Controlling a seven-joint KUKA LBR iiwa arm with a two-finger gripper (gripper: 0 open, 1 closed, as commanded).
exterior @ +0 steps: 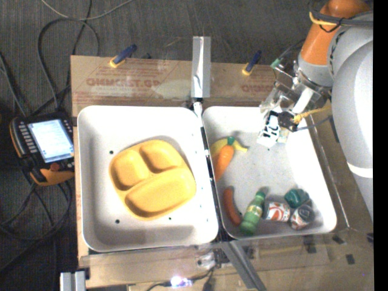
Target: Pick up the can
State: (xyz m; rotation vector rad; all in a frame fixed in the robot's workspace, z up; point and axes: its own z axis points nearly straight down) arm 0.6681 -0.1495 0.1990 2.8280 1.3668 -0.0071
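Camera view: can (280,211) in right bin (315,162)

Probably a robotics lab: teach pendant (45,141), cables (60,5).

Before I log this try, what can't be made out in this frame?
- Gripper: fingers too small and blurred in the camera view to tell their state.
- Can: label too small to read; the green bottle covers its left end.
- Arm: cut off by the right edge.
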